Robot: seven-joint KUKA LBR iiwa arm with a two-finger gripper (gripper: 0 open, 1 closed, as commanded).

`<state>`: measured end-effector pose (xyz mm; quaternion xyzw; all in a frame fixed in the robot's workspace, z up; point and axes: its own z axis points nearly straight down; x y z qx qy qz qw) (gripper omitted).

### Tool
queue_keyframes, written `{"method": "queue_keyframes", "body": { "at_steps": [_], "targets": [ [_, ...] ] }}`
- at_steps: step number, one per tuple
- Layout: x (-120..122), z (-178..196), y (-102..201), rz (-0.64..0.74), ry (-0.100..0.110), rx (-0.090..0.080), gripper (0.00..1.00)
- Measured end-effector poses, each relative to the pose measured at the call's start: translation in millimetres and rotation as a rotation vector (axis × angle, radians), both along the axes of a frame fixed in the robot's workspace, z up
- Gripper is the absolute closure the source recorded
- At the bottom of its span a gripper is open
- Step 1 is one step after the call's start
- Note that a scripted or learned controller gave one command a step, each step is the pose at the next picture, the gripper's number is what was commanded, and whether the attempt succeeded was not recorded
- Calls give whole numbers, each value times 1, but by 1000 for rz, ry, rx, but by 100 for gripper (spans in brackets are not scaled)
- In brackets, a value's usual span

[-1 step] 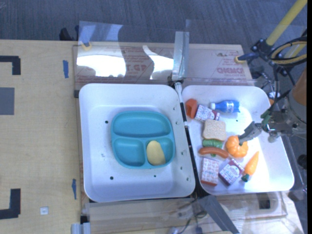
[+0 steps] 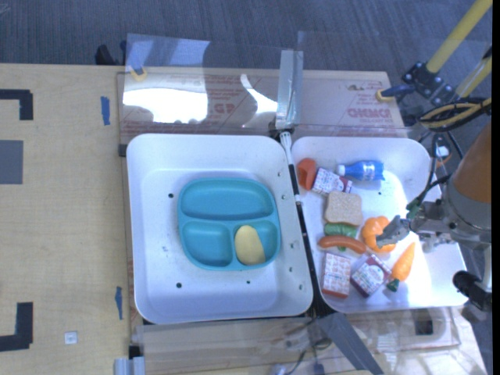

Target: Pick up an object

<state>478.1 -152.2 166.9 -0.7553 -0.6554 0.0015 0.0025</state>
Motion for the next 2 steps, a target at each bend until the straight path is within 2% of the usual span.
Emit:
{"method": "queue_keyframes", "body": {
  "at_steps": [1,2],
  "targets": [
    [14,-48,55,91,0,2,0],
    [57,-79,47,43,-10,-2,0]
  ]
}}
